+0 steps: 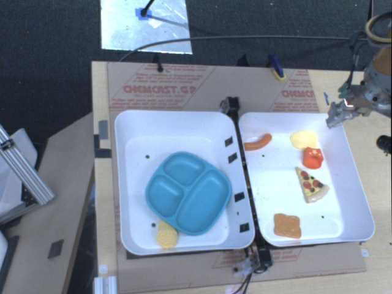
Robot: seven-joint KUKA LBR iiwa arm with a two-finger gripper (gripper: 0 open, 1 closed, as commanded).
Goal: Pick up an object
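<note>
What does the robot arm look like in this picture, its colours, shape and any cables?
The arm is grey metal with an orange band above the wrist. A thin dark cable runs down along it. The gripper at its end is a small grey metal piece; finer detail is too blurred to tell.

A robotics lab: two white bins taped side by side on a protective-film board, cables trailing behind the bins, aluminium framing to their left.
</note>
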